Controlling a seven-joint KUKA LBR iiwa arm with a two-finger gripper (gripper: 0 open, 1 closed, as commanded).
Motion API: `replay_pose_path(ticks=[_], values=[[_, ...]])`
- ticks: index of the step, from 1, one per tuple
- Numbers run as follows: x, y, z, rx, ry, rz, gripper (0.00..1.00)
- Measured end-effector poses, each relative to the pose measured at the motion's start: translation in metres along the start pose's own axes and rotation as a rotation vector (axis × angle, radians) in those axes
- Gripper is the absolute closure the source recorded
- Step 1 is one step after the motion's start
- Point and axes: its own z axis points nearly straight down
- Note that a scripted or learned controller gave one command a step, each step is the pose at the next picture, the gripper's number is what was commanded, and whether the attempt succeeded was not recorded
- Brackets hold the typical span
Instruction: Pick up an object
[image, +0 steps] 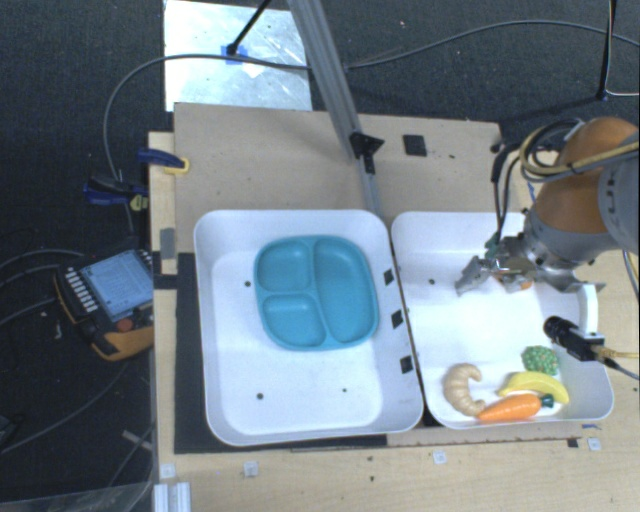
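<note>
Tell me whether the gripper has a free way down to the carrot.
Probably yes. The gripper hangs over bare floor of the right bin, and the carrot lies uncovered near the front wall, though the banana and croissant crowd it.

Tan bench, two white bins side by side

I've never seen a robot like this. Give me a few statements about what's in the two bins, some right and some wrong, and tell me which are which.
1. The blue three-compartment plastic plate lies in the left white bin. True.
2. The orange toy carrot sits on the plate. False: it lies in the right white bin, near its front edge.
3. The yellow toy banana lies right behind the carrot. True.
4. The robot's hand holds the tan toy croissant. False: the croissant lies in the bin, apart from the hand.
</note>
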Motion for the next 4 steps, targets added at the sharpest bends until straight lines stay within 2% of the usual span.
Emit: replay_pose_path(ticks=[1,2,3,4], values=[[0.0,0.0,0.052,0.001,0.0,0.0,0.0],[0.0,0.001,0.039,-0.005,-0.001,0.0,1.0],[0.01,0.002,-0.02,-0.009,-0.001,-0.005,1.0],[0.002,0.005,-0.067,-0.009,-0.002,-0.004,1.0]])
